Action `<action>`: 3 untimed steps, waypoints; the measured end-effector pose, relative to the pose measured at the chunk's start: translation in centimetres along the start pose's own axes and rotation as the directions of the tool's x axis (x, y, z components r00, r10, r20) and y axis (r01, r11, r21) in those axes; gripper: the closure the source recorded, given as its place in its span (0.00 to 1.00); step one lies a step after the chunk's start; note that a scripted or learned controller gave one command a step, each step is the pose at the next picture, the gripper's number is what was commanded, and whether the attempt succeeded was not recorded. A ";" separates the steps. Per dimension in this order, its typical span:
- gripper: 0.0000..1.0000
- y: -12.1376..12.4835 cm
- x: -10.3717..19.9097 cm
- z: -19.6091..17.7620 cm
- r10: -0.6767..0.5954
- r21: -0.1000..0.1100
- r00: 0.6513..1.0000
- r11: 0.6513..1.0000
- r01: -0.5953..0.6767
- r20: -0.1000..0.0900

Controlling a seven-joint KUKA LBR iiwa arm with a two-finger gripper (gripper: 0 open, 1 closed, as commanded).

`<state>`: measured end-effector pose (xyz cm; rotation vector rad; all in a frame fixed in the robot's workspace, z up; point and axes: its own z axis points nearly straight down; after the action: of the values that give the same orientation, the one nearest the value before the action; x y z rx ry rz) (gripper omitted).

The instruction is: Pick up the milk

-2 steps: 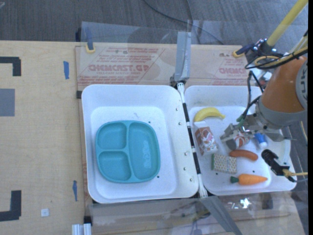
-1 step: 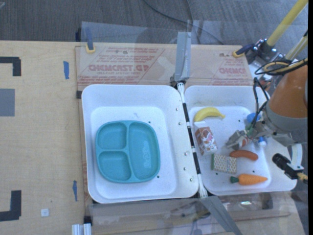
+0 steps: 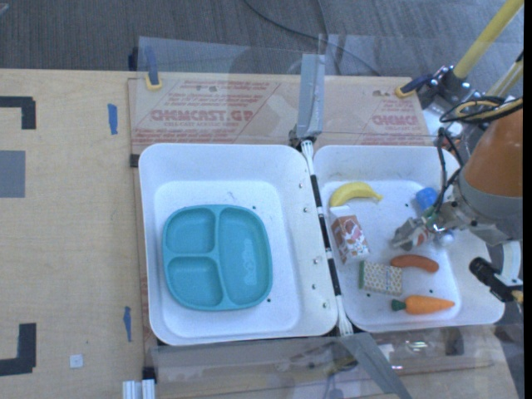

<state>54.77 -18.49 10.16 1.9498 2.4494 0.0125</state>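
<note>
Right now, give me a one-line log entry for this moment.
target: milk carton, right bin, lying free | gripper: right of milk, low in the bin | nearby: banana, carrot | status: milk not picked up

Glossy plastic plate (image 3: 218, 258); white plastic bins (image 3: 158, 169); matt wood bench (image 3: 66, 223).

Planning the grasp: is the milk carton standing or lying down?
Lying down: the milk carton shows its long printed side flat on the right bin floor.
</note>
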 end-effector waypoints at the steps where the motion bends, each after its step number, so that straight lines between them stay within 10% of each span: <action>1: 1.00 1.6 3.9 -9.6 0.091 0.011 0.996 0.996 -0.091 -0.001; 2: 1.00 1.1 12.2 -11.5 -0.024 0.015 1.000 1.000 0.024 -0.005; 3: 1.00 -2.5 10.0 -12.8 -0.087 0.014 0.996 0.996 0.087 -0.006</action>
<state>49.92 -9.31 22.87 1.8491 2.5420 -0.0011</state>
